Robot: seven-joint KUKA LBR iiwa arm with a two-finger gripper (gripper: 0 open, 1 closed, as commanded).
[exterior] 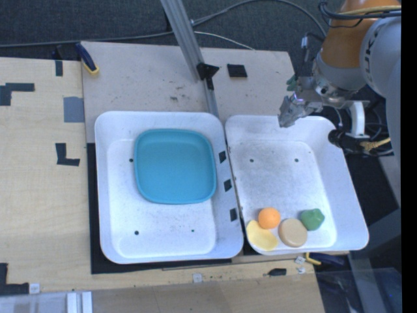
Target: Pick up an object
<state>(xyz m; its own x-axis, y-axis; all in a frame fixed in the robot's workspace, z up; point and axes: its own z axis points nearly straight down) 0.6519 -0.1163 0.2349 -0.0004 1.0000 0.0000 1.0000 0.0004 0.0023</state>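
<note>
Bench (150,70), pale wood, scuffed. Two white bins directly on it: right bin (339,175) beneath gripper (287,118), left bin (111,194) farther off.

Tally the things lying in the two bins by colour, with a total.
Blue: 1, plate, left bin
Orange: 1, ball, right bin
Yellow: 1, piece
Tan: 1, disc
Green: 1, piece
Total: 5

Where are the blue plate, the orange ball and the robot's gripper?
Blue plate (174,165): camera view, middle of its flat face.
Orange ball (268,218): camera view, top of the ball.
Gripper (288,117): camera view, at its fingertips, over the right bin's far edge.
</note>
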